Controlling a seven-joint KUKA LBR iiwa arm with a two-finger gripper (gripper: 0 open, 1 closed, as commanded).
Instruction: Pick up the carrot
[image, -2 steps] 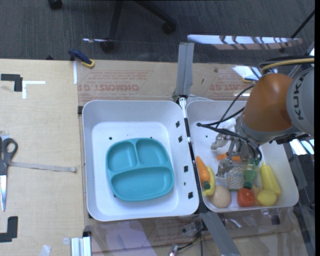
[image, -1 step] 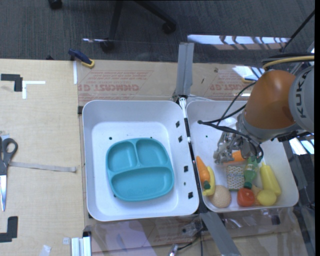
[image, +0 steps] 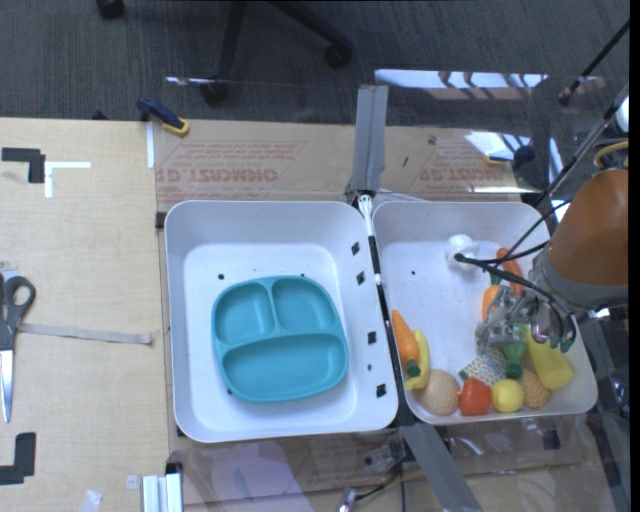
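An orange carrot (image: 404, 336) lies along the left wall of the right bin (image: 425, 235), its lower end resting against a yellow piece (image: 421, 358). My gripper (image: 511, 322) is low in the right half of that bin, well to the right of the carrot and apart from it. It hangs over a cluster of toy food. A second orange piece (image: 489, 299) shows just left of the gripper, partly hidden by cables and the wrist. I cannot make out anything held.
A teal divided plate (image: 281, 338) sits in the left bin (image: 190, 300). Along the right bin's front wall lie a tan round item (image: 438, 392), a red tomato (image: 475, 398), a lemon (image: 508, 396), a green piece (image: 514, 351) and a yellow item (image: 552, 366). Scissors (image: 10, 330) lie at the bench's left.
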